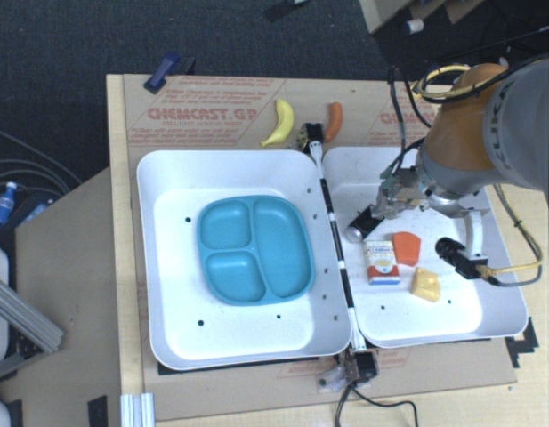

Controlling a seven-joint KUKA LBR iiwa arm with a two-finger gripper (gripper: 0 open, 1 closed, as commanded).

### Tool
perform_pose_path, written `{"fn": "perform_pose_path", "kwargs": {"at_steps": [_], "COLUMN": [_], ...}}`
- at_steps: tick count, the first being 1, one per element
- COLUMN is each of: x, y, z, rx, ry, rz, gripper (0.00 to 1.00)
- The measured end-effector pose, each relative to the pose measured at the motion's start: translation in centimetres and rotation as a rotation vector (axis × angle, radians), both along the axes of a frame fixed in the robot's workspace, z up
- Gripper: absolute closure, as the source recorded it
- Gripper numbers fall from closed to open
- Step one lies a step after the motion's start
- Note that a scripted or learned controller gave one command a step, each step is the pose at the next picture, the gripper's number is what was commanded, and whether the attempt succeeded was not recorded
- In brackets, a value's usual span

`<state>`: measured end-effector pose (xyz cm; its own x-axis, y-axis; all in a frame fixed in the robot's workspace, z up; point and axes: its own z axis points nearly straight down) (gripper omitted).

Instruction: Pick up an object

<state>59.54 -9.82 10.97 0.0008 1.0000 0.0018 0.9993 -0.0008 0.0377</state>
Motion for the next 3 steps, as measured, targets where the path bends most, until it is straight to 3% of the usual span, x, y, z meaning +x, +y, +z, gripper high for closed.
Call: {"fn": "perform_pose_path", "kwargs": {"at_steps": [1, 2, 3], "x": [0.0, -4.7, 1.2], "y": [-0.1, 0.4, -0.4], "z": [0.0, -1.3, -1.4], "rx": [-0.002, -0.007, -0.003], "ry": [0.0, -0.001, 0.018], "rz": [-0.001, -0.002, 0.001], "gripper": [0.0, 0.0, 0.0]}}
